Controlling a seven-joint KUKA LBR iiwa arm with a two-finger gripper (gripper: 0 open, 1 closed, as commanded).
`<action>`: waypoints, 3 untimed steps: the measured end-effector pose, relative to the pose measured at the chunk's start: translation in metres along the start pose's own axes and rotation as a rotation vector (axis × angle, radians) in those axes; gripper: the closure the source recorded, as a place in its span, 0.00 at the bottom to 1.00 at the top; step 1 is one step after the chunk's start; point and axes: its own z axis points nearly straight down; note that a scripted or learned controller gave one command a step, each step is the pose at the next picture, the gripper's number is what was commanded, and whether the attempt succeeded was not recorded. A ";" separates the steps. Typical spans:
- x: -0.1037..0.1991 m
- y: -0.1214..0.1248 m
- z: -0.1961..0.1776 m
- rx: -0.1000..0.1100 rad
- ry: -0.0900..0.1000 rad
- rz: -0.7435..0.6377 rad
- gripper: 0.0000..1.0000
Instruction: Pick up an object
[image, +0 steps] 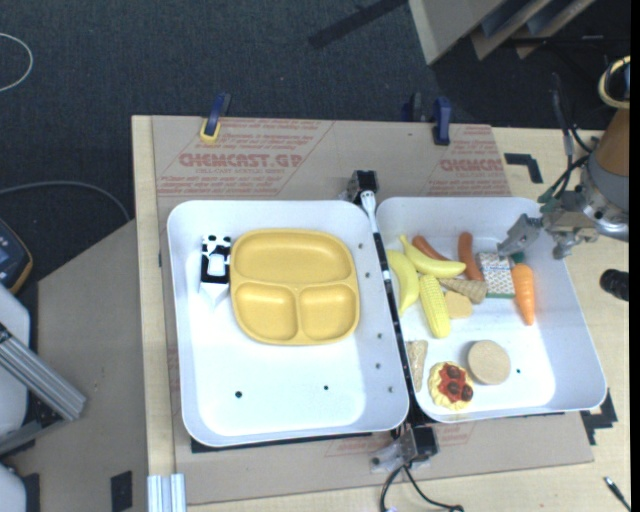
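My gripper hangs over the far right part of the right bin, with the grey arm reaching in from the right. Its two fingers stand apart, open, with nothing between them. Just below it lies an orange carrot, and a pink checkered wafer lies to the carrot's left. Further left are two red sausages, a bunch of yellow bananas, a corn cob and a cone. A round tan cookie and a small red-topped tart sit at the near side.
The left bin holds a yellow divided plate and a small black and white object. A black divider clip sits where the two bins meet. Clamps hold the bench board at the far edge.
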 end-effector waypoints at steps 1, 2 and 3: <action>0.001 0.003 -0.009 -0.015 -0.003 -0.004 0.00; 0.004 -0.002 0.035 -0.010 -0.002 -0.004 0.00; 0.004 -0.001 0.086 -0.016 -0.005 -0.003 0.00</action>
